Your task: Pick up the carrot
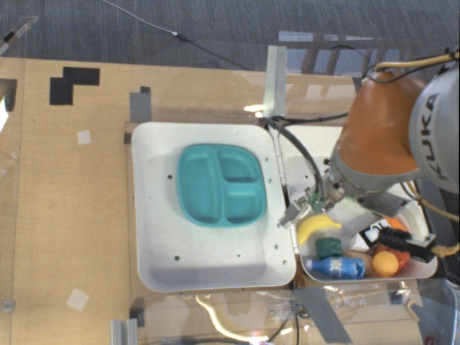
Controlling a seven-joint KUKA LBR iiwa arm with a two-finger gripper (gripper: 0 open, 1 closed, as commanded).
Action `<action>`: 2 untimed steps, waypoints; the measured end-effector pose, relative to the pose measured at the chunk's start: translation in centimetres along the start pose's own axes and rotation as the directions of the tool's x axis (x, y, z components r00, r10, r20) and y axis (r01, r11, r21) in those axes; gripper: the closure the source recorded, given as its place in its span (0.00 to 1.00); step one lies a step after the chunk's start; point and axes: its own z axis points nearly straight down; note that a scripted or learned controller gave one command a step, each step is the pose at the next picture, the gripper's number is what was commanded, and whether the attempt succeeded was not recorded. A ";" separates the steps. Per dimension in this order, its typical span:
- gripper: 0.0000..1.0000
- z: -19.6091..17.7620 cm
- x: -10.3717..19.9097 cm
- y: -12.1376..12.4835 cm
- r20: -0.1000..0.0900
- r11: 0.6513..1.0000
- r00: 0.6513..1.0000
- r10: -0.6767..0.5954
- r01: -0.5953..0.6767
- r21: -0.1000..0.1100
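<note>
While the arm [392, 131] reaches in from the right, the scene reads as follows.

Left bin [154, 214]: holds a teal divided tray [219, 184], lying flat near the bin's middle.
Right bin [305, 268]: largely covered by the arm; its contents are crowded along the near edge.
Gripper [305, 205]: low over the right bin's left side, just above the banana; finger state cannot be told (wrist and cabling mask the tips).
Banana [318, 226]: yellow, just beside the gripper.
Green object [329, 247]: touching the banana's underside.
Blue bottle [336, 267]: lying along the near wall.
Orange ball [386, 263]: right of the bottle.
Carrot [397, 225]: orange sliver at the bin's right, partly hidden, well apart from the gripper.
</note>
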 end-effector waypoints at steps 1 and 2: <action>0.00 -0.7 -9.4 -1.8 0.009 0.998 0.998 -0.056 0.056 -0.005; 0.00 -4.7 -3.9 -2.5 0.002 0.945 0.945 0.326 -0.326 -0.009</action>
